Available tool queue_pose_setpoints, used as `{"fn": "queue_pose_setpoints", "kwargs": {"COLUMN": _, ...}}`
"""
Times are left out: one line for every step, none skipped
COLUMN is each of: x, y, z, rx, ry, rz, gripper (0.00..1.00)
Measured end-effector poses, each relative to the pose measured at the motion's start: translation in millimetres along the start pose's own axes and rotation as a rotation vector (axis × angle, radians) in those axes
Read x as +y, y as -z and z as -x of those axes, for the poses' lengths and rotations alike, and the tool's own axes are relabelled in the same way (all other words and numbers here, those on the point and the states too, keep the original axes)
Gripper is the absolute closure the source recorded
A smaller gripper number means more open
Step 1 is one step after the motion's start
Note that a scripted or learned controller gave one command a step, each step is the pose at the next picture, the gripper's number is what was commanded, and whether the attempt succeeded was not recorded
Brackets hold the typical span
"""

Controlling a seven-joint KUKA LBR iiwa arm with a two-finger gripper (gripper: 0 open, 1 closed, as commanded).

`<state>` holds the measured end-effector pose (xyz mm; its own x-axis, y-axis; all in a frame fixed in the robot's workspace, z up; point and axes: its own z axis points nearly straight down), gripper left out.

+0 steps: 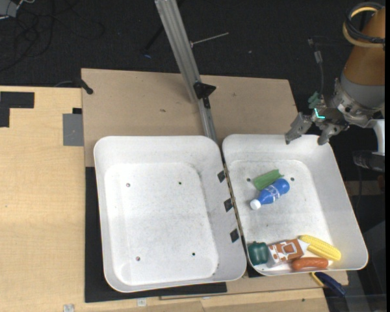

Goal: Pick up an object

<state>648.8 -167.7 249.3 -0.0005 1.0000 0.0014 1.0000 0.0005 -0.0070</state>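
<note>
The tool (pixel 309 132) hovers released, fingers spread, above the far rim of the right bin (pixel 351 203). The blue bottle (pixel 271 193) lies mid-bin, beside a green block (pixel 266 178). It looks light, rigid and slippery; grip across its body.

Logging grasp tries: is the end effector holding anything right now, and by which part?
Nothing is held. The end effector hangs open over the far rim of the right shallow white bin, apart from the blue plastic bottle lying inside.
</note>
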Motion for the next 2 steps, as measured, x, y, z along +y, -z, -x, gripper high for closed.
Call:
{"fn": "queue_pose_setpoints", "kwargs": {"x": 0.9, "y": 3.0, "z": -0.3, "rx": -0.002, "ry": 0.003, "rz": 0.004, "gripper": 0.00}}
{"fn": "queue_pose_setpoints", "kwargs": {"x": -5.4, "y": -42.4, "z": 0.7, "rx": -0.001, "ry": 0.000, "rz": 0.000, "gripper": 0.00}}
